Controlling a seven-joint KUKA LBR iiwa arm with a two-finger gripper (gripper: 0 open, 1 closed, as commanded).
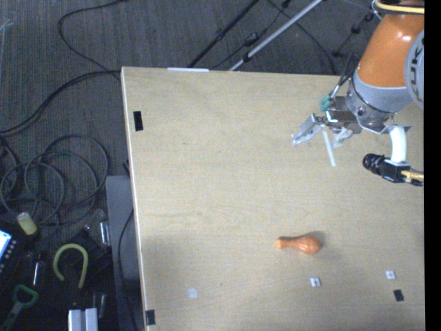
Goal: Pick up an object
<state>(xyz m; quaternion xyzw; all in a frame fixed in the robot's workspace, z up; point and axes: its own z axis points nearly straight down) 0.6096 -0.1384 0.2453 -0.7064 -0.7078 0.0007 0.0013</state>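
One orange pear-shaped object [300, 244] lies on the tabletop [207, 185], long axis left-right, narrow end pointing left. One gripper [318, 135] hovers well apart, fingers spread, gripping nothing.

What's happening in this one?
The arm reaches in from the right, its gripper hanging above the far right part of the bench. Nothing sits between its fingers. The one obvious thing to pick, a small orange pear-shaped object, lies on the bench well nearer the camera than the gripper and apart from it. So the pick has not happened yet.
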